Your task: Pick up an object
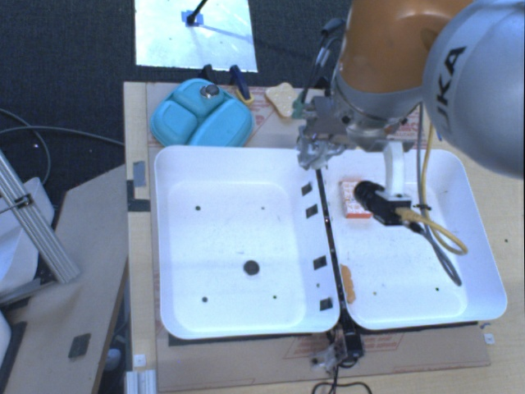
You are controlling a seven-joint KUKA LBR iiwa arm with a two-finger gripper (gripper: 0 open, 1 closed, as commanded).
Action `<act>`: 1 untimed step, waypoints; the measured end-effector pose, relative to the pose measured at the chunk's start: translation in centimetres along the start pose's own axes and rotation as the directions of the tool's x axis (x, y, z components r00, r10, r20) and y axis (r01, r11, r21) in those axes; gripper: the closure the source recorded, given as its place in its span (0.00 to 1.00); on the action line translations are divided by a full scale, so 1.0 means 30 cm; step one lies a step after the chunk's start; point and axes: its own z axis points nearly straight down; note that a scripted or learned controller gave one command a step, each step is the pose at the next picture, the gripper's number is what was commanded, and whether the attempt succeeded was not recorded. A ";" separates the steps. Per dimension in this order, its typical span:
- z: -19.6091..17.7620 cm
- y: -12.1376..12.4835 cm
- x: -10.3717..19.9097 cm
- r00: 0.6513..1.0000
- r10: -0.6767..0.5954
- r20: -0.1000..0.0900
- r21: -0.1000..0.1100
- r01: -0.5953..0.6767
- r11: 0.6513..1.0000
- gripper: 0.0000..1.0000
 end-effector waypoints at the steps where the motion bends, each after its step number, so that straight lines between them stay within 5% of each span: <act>1: -0.025 -0.002 0.002 1.000 -0.007 0.000 0.003 0.007 1.000 1.00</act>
